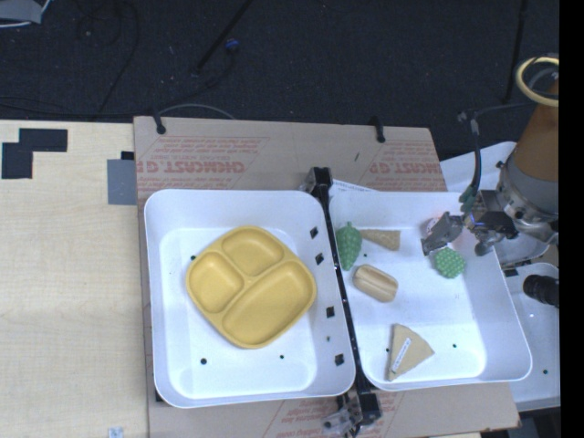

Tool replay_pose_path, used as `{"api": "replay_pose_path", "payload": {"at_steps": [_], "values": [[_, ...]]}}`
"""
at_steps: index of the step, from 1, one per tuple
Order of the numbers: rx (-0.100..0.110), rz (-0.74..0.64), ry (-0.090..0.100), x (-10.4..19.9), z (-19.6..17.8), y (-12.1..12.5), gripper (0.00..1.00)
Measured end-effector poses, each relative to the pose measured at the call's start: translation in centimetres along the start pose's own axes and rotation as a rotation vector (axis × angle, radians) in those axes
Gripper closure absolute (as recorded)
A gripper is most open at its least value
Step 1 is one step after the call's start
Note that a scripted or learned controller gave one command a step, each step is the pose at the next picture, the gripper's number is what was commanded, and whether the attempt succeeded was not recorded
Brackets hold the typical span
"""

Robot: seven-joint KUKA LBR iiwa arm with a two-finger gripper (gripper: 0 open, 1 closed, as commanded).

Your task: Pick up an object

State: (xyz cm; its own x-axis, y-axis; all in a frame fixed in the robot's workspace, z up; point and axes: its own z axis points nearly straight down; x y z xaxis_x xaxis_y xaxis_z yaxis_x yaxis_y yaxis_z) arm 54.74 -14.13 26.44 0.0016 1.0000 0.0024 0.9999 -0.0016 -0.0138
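**poster1:** Pincer [453, 236] parked over the right bin [511, 349], upper right corner. Green knobbly ball [449, 263] just below it, maybe touching a fingertip. Can't tell if spread or pressed together, too blurry. Definitely not seeing anything pinched between the fingers.

**poster2:** Agreed. Measured from that green ball: bread roll [375, 282] off to the left, long axis running left-right with a slight tilt. Green leafy thing [348, 245] further left against the divider, pale wedge [380, 239] beside it. Cheese-looking wedge [408, 349] down and left. Yellow tray [251, 286] way over in the left bin [164, 336]. Closest target by far looks like the ball, straight down-ish.
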Motion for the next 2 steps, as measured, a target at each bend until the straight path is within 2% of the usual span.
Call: {"api": "replay_pose_path", "payload": {"at_steps": [1, 2], "values": [[-0.010, -0.002, -0.002, 0.0, -0.6, 0.2, 0.00], [-0.006, -0.001, 0.000, 0.9, 4.5, -0.2, 0.00]]}}
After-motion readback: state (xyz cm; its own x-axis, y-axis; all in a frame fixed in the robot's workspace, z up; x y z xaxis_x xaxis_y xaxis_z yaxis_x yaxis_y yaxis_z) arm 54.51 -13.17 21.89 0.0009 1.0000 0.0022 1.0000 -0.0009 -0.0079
